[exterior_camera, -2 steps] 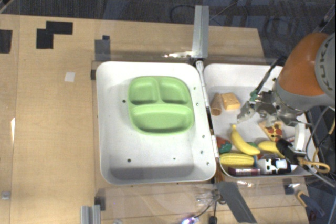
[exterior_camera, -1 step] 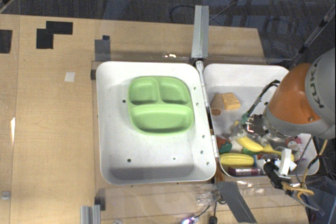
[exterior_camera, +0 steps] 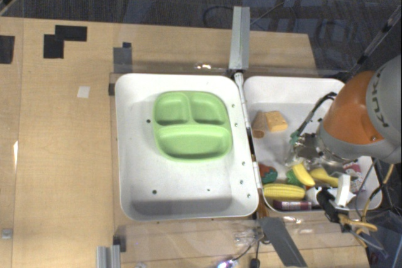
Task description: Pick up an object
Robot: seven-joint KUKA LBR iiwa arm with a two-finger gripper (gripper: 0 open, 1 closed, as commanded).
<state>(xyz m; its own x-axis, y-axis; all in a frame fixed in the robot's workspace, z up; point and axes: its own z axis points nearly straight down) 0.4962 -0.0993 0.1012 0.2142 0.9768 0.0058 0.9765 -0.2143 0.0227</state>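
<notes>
At the lower right of the frame, the grey arm with its orange band hides much of the right bin, and its pincer is too blurred to tell apart or together. Just below it a yellow banana lies slanting from upper left to lower right. A yellow corn cob lies level beside it.

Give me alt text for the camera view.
A grey and orange arm reaches into the right bin, its tool low over yellow toys near a tan sponge. The left bin holds a green tray.
</notes>
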